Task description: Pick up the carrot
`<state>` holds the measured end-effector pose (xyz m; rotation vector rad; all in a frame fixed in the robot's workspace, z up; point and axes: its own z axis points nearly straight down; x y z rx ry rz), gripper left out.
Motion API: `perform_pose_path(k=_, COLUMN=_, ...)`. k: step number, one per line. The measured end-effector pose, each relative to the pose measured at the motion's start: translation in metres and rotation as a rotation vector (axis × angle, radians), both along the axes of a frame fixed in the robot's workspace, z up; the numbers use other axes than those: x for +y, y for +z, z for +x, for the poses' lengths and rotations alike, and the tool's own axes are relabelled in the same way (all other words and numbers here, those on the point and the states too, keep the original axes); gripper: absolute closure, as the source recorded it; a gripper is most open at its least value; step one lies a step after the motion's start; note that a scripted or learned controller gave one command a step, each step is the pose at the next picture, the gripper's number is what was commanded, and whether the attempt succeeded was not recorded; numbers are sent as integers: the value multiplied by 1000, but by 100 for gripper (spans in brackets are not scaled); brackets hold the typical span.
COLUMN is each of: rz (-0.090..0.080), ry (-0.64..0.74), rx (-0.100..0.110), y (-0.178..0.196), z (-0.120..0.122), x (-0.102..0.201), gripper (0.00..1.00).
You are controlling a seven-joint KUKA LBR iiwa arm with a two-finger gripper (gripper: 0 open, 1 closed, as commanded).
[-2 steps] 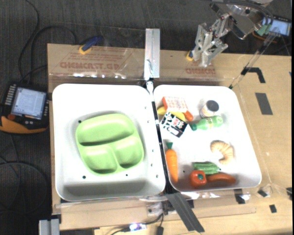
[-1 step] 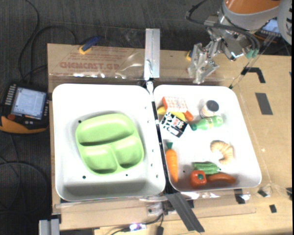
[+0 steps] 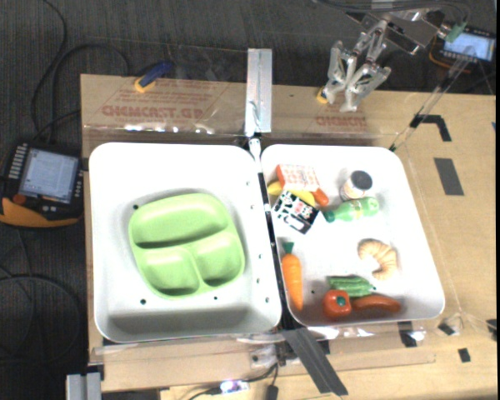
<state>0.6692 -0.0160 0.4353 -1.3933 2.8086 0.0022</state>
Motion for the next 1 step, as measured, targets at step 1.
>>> perform_pose_path(k=1, rz=-5, ry=333, rx=3, y=-207, z=-1, x=-33, gripper=100)
